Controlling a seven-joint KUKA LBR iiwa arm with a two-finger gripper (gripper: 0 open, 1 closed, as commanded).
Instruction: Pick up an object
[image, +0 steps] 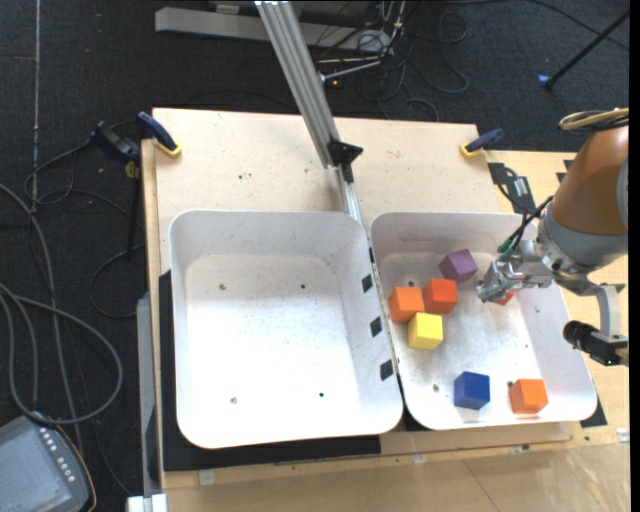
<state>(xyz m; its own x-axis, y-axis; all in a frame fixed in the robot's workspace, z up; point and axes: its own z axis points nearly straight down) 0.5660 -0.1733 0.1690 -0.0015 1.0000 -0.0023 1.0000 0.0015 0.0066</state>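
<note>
The right bin (560, 335) holds several cubes. A purple cube (460, 264) lies toward the back, with a red-orange cube (441, 295), an orange cube (406, 302) and a yellow cube (425, 330) clustered left of centre. A blue cube (472, 390) and another orange cube (528, 396) sit near the front wall. My gripper (497, 287) hangs low over the bin's right half, just right of the purple cube. A small red piece (506, 296) shows right under it, mostly hidden by the gripper; whether it is gripped is unclear.
The left bin (270, 325) lies beside the right one. A slanted metal pole (305, 80) rises from the back between the bins. Blue-and-yellow clamps (158, 133) (482, 142) sit at the bench's back corners.
</note>
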